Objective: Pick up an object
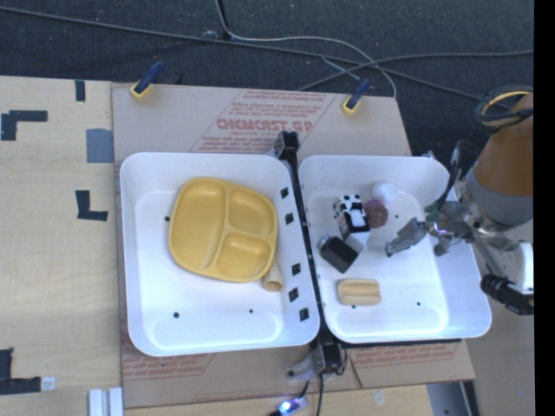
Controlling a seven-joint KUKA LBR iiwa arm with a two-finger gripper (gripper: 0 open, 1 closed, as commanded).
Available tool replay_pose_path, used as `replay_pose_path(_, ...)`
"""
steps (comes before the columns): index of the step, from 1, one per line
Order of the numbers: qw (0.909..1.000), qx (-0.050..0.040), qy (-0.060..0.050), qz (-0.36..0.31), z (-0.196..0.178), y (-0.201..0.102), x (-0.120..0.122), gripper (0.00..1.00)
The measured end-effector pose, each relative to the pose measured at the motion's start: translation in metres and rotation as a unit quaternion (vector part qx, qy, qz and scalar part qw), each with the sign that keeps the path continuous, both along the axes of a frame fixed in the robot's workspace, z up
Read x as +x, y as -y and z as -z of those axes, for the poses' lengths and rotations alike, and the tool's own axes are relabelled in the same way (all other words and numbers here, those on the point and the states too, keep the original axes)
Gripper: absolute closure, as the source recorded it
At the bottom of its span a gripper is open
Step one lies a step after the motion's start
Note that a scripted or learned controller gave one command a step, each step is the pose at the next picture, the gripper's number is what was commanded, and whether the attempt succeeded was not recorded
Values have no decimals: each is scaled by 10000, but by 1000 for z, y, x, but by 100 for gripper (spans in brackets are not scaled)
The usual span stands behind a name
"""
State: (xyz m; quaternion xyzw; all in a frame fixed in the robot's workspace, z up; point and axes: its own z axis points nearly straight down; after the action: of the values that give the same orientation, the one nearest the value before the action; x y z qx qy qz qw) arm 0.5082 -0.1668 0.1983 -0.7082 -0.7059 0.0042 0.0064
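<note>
My fingers hang over the right bin; I cannot tell their state. Nearest lies the black block, beside the tan bun. I should centre over one piece, descend straight, avoiding neighbours.

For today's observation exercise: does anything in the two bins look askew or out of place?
The yellow divided plate lies at a slant in the left bin, its edges not square with the bin walls. A small tan cup lies tipped on its side against the plate's lower rim. The right bin's items sit loosely clustered; nothing looks spilled or broken.
</note>
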Motion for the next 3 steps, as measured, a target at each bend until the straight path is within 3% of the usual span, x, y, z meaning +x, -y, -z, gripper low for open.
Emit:
replay_pose_path(1,10000,-13,66,-21,-7,0,3,0)
replay_pose_path(3,10000,-11,46,-24,85,-8,12,0)
